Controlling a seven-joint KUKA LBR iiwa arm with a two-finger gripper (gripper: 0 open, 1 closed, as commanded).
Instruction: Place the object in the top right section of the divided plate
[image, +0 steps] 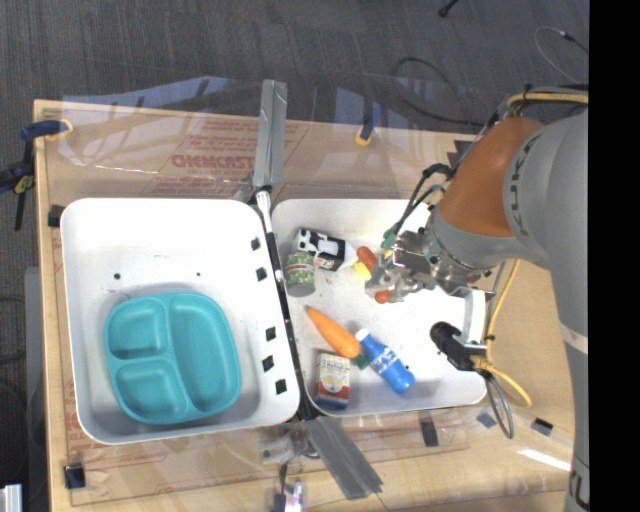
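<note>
Plate (175, 357), a smooth teal plastic dish moulded into three rounded sections, lies bare in the left bin (90, 240), well off to the pincer's left across the divider, so the placing is judged wholly undone. Arm (520, 200), grey with a glossy orange band, holds the pincer (388, 285) low in the right bin (440, 385); whether it is spread or pinching anything cannot be told. Below-left of it lie a tapered orange carrot (333, 332) and a blue bottle (386, 363), a small red-orange piece (366, 260) just above-left.
</note>
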